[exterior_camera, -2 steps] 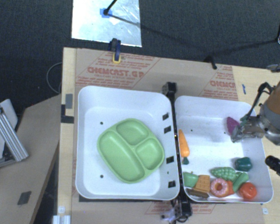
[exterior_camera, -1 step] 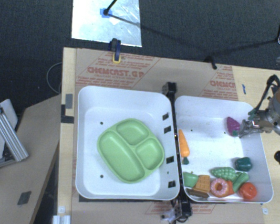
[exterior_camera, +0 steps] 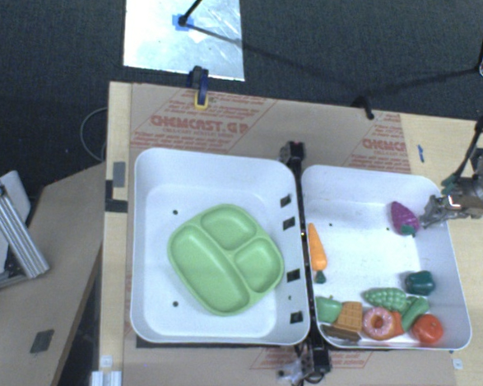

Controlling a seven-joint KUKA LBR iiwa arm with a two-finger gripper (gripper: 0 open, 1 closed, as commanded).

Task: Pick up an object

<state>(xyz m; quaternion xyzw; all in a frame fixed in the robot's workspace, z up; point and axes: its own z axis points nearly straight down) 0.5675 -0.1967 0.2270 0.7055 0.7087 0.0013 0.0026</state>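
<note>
The gripper [exterior_camera: 435,206] sits at the right edge of the bench, just over the far right rim of the right bin [exterior_camera: 366,184]. I cannot tell how wide its fingers are, because they are small and blurry here. Nothing shows between them.

Right beside the gripper lies a purple toy [exterior_camera: 403,217], near the far right corner of the right bin. It may be touching the gripper, but I cannot be sure. This looks like the thing to pick up.

The purple toy looks like light, hard plastic. It is smooth and round, so it could slip or roll away. I would take hold across its fat middle, not at its thin end.

More toy food lies in the same bin. An orange carrot [exterior_camera: 316,248] rests along the left wall. At the near edge are a pink donut [exterior_camera: 378,322], a red tomato [exterior_camera: 427,328], a green corn [exterior_camera: 385,298] and a dark green pepper [exterior_camera: 419,282]. These sit close together, so they would be harder to grab one at a time.

The left bin [exterior_camera: 153,223] holds a green plate [exterior_camera: 224,259] with three parts.
</note>
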